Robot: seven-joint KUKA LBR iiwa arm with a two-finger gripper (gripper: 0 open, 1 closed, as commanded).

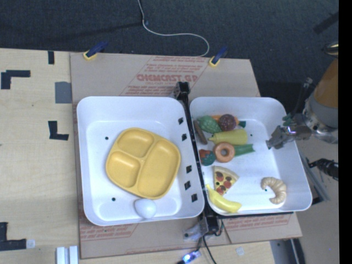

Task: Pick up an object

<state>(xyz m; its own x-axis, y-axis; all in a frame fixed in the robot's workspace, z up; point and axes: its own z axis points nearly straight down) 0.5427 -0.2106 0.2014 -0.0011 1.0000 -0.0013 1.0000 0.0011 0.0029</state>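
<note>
One pincer (276, 139) hovers over the right bin (291, 164), seemingly holding nothing; its opening is unreadable.

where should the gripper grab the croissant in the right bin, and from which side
Probably across the thick middle of the tan curved toy croissant, coming straight down from above. It lies flat in the shallow white right bin near the front right corner, apart from the other toys, so there is room around it. Its tapered tips curl inward and would likely slip. The two-finger gripper is over the bin's right rim.

A brown cardboard sheet (165, 76) under both bins, clipped by two blue-yellow clamps (94, 50).
</note>
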